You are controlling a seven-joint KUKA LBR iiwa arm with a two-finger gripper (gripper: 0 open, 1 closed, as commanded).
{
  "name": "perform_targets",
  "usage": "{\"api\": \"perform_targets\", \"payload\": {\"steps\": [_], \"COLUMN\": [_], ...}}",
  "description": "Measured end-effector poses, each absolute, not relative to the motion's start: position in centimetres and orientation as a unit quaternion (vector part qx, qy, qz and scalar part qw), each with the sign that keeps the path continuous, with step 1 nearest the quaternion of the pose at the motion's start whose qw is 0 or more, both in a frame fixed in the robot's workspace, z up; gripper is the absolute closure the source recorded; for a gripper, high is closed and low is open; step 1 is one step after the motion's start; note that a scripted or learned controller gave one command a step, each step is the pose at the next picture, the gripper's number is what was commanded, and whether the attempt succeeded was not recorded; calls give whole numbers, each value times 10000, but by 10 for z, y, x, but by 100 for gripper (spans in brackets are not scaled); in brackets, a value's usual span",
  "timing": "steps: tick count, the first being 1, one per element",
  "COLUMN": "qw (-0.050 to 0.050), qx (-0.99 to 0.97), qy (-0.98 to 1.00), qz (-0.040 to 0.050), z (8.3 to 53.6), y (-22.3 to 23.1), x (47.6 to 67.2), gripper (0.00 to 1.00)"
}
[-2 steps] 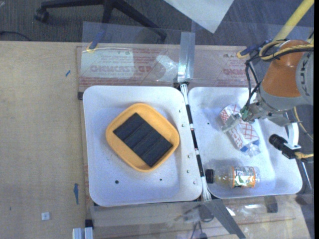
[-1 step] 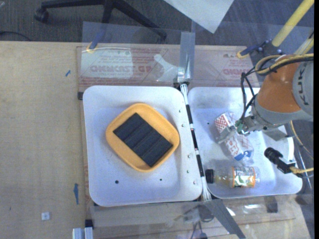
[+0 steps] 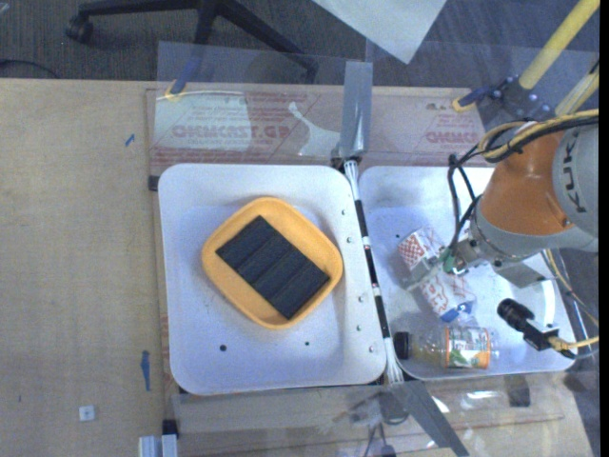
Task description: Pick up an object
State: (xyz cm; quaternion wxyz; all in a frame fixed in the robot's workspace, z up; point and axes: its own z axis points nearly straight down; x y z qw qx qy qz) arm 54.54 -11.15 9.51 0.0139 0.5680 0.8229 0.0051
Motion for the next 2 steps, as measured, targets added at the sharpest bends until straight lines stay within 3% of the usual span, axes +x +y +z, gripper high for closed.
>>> {"api": "perform_targets", "payload": {"steps": [1, 2], "qw": [97, 98], "qx": [6229, 6725], "qy": [7822, 7400], "qz": [66, 48], "z": [94, 94], "y": [-128, -107], "x": [554, 593], "gripper": [0, 0]}}
